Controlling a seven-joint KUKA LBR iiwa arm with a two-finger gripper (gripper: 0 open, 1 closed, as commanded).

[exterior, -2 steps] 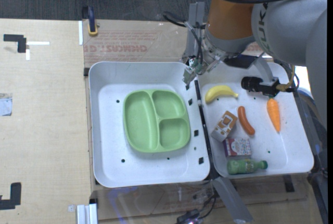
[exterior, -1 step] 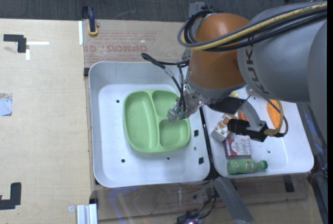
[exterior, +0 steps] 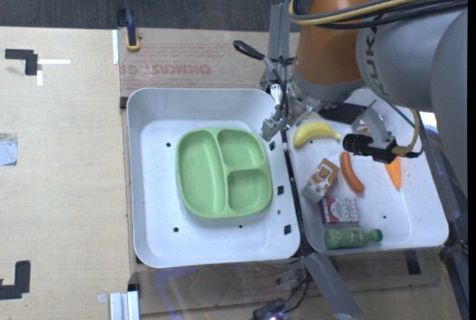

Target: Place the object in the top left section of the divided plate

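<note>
In right bin [exterior: 416, 233], banana [exterior: 315, 134] lies near left wall, just beside gripper [exterior: 274, 125]. Jaws state: cannot tell. Plate [exterior: 223, 173] in left bin [exterior: 149, 184], compartments bare. Banana probably light, smooth, curved; grasp across mid-body.

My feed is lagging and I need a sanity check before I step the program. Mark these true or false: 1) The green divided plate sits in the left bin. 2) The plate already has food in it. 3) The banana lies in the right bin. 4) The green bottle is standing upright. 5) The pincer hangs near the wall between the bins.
1) True: the green divided plate sits in the left bin.
2) False: its sections hold nothing.
3) True: the banana lies in the right bin.
4) False: the green bottle lies on its side.
5) True: the pincer hangs there.
</note>
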